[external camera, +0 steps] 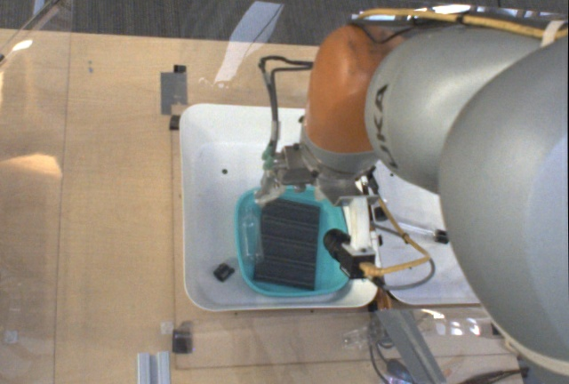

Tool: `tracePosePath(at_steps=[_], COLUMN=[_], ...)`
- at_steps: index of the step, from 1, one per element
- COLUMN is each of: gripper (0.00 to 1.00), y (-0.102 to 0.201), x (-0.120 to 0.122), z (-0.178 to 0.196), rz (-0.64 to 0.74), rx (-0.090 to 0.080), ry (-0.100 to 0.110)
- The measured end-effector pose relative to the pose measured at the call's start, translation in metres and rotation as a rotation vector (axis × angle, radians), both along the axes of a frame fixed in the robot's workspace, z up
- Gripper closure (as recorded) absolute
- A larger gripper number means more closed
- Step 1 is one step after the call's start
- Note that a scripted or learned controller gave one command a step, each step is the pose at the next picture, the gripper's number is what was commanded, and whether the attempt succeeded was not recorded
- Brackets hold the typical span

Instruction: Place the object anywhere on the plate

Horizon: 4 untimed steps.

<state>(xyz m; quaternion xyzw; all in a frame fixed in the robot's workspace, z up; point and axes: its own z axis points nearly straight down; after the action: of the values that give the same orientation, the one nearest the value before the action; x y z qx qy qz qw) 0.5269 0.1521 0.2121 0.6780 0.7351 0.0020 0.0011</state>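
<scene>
my gripper (pixel 286 171) hangs over the plate (pixel 246 236) in the left bin (pixel 200 196).
a dark ridged block (pixel 288 242) lies on the plate; grip state: cannot tell. next, likely lift clear.

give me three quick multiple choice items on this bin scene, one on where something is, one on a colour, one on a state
1. Where is the small black object?
A. on the bin floor beside the plate
B. on the wooden bench
C. on top of the arm

2. What colour is the plate?
A. red
B. turquoise
C. yellow

3. How does the dark ribbed block lie?
A. flat on the plate
B. hanging outside the bin
C. upright on the bench

Key: 1 A, it sits on the white bin floor left of the plate; 2 B, the rim shows turquoise; 3 A, it rests flat inside the plate's rim.
</scene>
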Motion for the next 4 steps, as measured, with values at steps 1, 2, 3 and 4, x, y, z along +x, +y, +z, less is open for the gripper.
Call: tracePosePath(at_steps=[1, 2, 3, 4], gripper=[0.00, 1.00, 1.00, 1.00], y=[-0.089, -0.087, -0.012, 0.040], x=[0.016, 0.018, 0.064, 0.065], z=[0.086, 0.098, 0.062, 0.175], rz=[0.294, 0.302, 0.354, 0.510], rx=[-0.002, -0.004, -0.002, -0.002], ry=[-0.008, -0.016, -0.002, -0.009])
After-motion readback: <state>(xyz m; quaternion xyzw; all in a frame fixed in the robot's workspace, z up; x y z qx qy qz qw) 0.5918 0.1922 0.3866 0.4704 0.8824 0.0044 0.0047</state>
